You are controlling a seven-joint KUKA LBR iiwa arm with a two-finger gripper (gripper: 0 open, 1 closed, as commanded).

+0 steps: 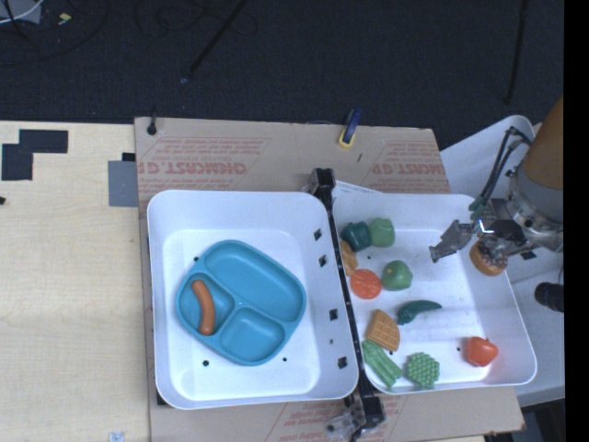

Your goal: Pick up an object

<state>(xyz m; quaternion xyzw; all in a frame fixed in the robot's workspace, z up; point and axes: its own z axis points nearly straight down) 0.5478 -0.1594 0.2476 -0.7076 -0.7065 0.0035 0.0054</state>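
While the grey two-finger gripper (pixel 474 240) hangs over the right shallow white bin (pixel 515 325), a small round brown-orange piece (pixel 487 260) sits at its fingers.
Whether the fingers are clamped on that piece or merely beside it cannot be told. Toy foods lie in this bin: a red tomato-like ball (pixel 365 284), a green pepper (pixel 397 274), a dark green pod (pixel 419 310). The left bin (pixel 175 357) holds a blue divided plate (pixel 267 288) with an orange sausage (pixel 204 306).

A single fixed camera looks down at a slant from above the surface (pixel 64 274), set far enough back to take in both white bins: the left bin (pixel 175 219) and the right bin (pixel 515 330). The arm (pixel 543 168) enters from the right edge.
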